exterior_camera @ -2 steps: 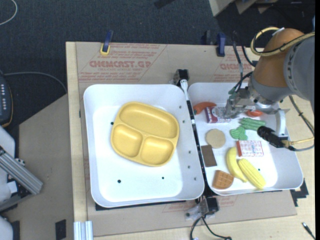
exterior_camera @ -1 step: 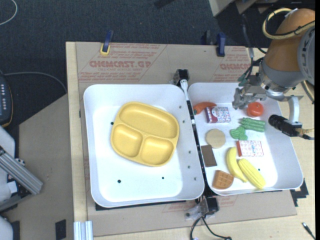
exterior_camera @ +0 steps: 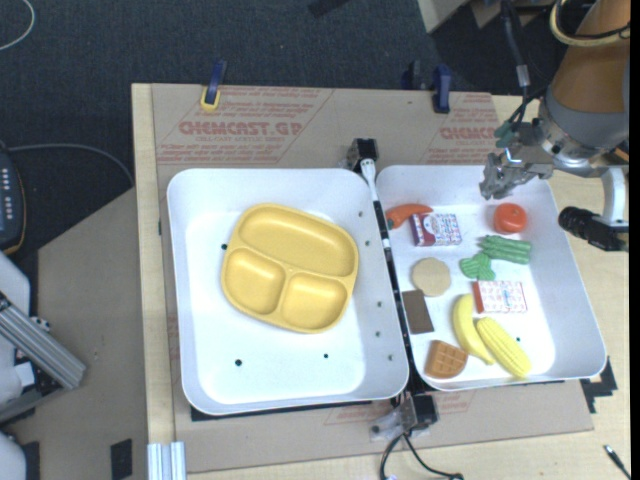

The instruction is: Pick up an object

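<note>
The right bin (exterior_camera: 575, 303) holds several toy foods: a red tomato (exterior_camera: 510, 218), a green bean pod (exterior_camera: 497, 252), an orange carrot (exterior_camera: 405, 213), a small milk carton (exterior_camera: 436, 229), a round cookie (exterior_camera: 432, 276), a brown chocolate bar (exterior_camera: 417, 311), a waffle (exterior_camera: 446, 359), a yellow banana (exterior_camera: 463, 324), a corn cob (exterior_camera: 503, 346) and a red-and-white packet (exterior_camera: 499, 296). My gripper (exterior_camera: 499, 183) hangs over the bin's far edge, just above and left of the tomato, with nothing seen between its fingers.
A yellow three-compartment plate (exterior_camera: 288, 266) lies in the left bin (exterior_camera: 200, 298). Clamps (exterior_camera: 211, 89) hold the cardboard-covered bench at the back. A black divider (exterior_camera: 378, 218) runs between the bins.
</note>
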Motion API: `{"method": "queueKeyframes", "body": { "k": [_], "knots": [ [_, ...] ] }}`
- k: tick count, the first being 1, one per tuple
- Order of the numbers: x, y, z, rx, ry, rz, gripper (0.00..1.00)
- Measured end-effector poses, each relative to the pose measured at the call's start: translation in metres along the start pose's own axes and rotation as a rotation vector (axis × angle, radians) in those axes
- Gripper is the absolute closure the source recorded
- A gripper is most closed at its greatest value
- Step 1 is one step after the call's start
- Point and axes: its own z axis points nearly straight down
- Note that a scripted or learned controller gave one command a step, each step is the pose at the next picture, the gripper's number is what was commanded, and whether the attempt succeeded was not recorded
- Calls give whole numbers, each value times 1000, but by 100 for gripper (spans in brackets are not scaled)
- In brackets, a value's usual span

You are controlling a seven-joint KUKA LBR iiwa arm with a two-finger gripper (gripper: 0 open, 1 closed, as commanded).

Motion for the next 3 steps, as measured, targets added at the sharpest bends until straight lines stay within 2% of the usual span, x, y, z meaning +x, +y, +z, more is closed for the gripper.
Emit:
{"method": "queueKeyframes", "body": {
  "k": [1, 2, 3],
  "knots": [
    [33, -43, 1, 12, 4, -1, 100],
    [41, -27, -2, 5, 2, -1, 100],
    [50, -35, 1, 11, 3, 0, 100]
  ]
}}
